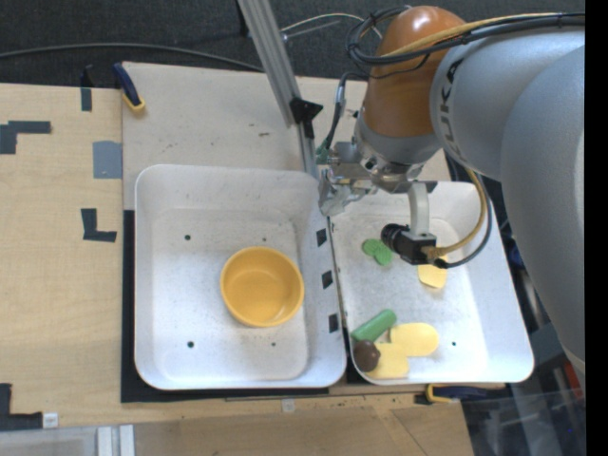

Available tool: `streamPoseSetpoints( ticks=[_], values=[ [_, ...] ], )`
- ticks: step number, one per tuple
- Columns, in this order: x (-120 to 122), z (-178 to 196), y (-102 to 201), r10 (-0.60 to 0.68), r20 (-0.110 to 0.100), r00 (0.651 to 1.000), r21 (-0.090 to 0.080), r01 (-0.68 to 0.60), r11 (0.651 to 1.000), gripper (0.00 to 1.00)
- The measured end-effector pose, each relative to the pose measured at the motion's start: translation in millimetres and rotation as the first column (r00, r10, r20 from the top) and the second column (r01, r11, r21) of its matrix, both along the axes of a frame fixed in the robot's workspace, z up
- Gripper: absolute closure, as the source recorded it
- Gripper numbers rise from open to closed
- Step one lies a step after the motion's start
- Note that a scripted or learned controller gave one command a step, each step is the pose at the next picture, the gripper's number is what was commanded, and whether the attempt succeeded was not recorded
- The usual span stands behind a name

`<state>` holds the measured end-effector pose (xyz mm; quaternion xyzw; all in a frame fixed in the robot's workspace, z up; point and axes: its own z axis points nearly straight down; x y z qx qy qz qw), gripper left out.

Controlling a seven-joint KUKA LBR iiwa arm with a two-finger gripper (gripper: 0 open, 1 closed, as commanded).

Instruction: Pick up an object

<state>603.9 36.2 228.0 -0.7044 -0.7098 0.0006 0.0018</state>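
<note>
Arm (456, 74) bent low over right bin (494, 350), gripper (334, 198) near its rear-left corner.

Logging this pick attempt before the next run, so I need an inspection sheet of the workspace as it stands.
Surface: two white bins side by side on a wooden bench.
Job's things: yellow bowl in left bin; green pieces, yellow pieces and a brown piece in right bin.
Clutter: nothing seen.
Grippers: gripper above the bins' shared wall near the back.
Cables: black cables loop over the wrist.
Surroundings: blue-yellow clamp, tape marks.
</note>
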Motion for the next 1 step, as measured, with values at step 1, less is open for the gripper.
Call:
streamPoseSetpoints(
  ticks=[1],
  values=[
    [-24.1, 8.5, 53.8, 0.0, 0.0, 1.0, 0.0, 0.0, 1.0, 1.0]
  ],
)
